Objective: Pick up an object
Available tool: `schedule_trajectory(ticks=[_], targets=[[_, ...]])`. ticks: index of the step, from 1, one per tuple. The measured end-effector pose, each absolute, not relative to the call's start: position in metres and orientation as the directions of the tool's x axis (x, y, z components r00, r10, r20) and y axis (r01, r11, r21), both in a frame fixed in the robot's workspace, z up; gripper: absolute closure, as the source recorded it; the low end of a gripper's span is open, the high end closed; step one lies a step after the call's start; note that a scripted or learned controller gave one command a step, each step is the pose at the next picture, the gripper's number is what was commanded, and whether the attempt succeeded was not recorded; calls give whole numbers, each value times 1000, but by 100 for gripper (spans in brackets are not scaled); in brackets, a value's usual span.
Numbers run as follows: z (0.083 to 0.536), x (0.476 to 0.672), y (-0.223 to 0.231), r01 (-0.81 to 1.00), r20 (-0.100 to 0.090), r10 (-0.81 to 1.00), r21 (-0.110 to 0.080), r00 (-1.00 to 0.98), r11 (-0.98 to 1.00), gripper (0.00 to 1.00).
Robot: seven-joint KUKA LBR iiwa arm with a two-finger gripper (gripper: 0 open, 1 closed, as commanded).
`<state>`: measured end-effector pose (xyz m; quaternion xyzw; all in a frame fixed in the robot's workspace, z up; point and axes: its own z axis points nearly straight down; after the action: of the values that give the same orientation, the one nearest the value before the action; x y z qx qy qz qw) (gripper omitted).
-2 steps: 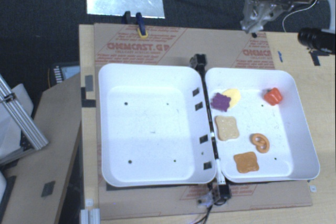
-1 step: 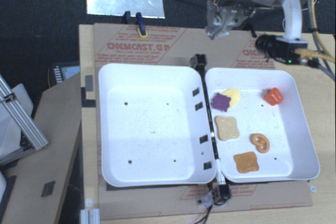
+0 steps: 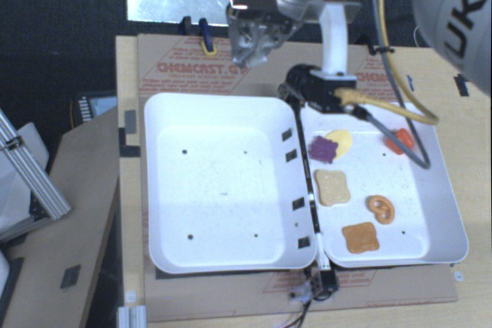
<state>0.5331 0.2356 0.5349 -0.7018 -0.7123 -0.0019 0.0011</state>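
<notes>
Left bin, right bin. Arm raised above the bench's far edge; gripper past the left bin's far rim, finger state cannot be told. In the right bin: toast slice centre, brown biscuit near edge, purple piece, yellow piece, pretzel, orange piece at far edge.
</notes>
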Motion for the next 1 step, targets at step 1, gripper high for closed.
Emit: schedule_trajectory(ticks=[1], targets=[[535, 535, 229, 1000, 2, 1000, 2, -3, 3, 0]])
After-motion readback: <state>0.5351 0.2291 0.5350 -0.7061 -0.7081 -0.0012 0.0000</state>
